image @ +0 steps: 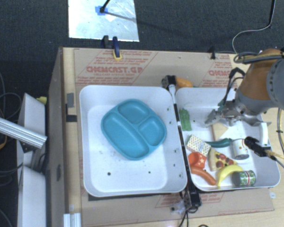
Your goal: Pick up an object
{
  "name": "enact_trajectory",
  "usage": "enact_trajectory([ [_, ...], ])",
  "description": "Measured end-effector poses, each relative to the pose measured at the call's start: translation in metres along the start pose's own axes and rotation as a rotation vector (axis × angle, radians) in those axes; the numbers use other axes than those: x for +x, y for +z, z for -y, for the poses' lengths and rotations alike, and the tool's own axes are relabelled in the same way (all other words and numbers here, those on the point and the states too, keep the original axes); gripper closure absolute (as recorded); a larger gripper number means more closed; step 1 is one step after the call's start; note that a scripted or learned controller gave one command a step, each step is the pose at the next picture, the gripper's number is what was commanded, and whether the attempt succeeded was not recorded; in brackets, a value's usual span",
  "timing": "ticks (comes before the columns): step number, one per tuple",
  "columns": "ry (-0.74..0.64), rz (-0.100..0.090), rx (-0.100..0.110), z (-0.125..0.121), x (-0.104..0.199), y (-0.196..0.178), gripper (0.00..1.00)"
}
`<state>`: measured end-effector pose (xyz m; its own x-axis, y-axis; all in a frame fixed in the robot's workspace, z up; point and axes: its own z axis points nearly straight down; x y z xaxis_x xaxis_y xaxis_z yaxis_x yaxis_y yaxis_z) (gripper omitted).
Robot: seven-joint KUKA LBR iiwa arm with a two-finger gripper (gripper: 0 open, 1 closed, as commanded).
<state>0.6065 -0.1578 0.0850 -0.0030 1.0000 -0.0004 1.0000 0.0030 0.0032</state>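
Landmark: left white bin point(92, 174), holding a blue sectioned plate point(133, 128) near its middle. Beyond its far edge, a sheet of brown printed cardboard point(118, 67), a blue clamp point(116, 45) and a shiny foil sheet point(102, 13) on dark carpet. Left of it, a silver bar point(19, 130).

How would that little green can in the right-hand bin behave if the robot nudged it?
The green can lies on its side, so it would probably roll. It looks stiff and smooth, so perhaps slippery. The yellow banana against it and the bin wall nearby might stop it quickly.
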Motion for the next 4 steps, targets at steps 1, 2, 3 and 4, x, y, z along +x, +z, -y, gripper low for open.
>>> enact_trajectory([
  [1,0.002,0.0,0.002,0.036,0.016,0.001,0.0],
  [2,0.001,-0.001,0.002,0.035,0.022,0.0,0.0],
  [3,0.001,0.0,0.001,0.011,0.001,0.0,0.0],
  [4,0.0,0.0,-0.004,0.009,0.001,-0.011,1.0],
])
